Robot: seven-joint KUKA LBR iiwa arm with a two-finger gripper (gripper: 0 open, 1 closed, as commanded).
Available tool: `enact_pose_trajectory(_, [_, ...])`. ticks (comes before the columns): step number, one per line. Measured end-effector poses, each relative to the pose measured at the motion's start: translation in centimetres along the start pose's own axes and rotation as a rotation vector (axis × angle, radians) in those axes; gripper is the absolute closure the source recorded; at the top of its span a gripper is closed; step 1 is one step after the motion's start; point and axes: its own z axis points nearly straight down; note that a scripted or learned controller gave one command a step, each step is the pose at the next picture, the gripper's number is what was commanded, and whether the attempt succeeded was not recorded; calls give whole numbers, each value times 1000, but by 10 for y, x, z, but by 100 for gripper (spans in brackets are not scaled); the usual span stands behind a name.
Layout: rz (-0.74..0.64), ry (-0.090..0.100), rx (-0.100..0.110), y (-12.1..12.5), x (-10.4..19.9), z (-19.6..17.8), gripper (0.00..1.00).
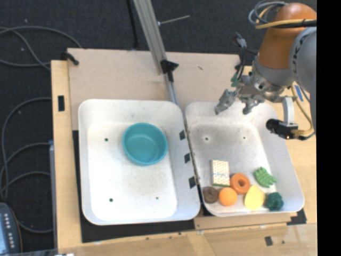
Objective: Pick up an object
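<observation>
The arm (285, 33) comes in from the right, its orange band high above the wrist and the grey wrist angled down and left over the far edge of the right bin (277, 143). And there is the gripper (235, 106), hanging above that bin's far rim, fingers spread apart with nothing between them. One fingertip (221, 107) sits to the left, the other nearer the wrist.

Now look at the near end of the right bin, well apart from the gripper: that is where the objects crowd together. A pale wafer block (220, 172) lies furthest into the bin. Just beside it on the right, an orange ring (241, 183). In front of the wafer, against the bin's near wall, a brown doughnut (211, 194), and touching that, an orange ball (228, 197). Next along, a yellow lemon shape (254, 198), then a dark green lump (274, 200) at the near right corner. Just behind the lemon, a light green leafy piece (264, 176).

Over to the left of the right bin, the left bin (101, 196) holds a teal bowl (144, 143), upright, towards its middle. A slanted aluminium rail (152, 33) runs down to the gap between the bins.
</observation>
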Motion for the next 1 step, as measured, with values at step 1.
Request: enact_pose_trajectory(1, [0,1,2,1,3,62,0])
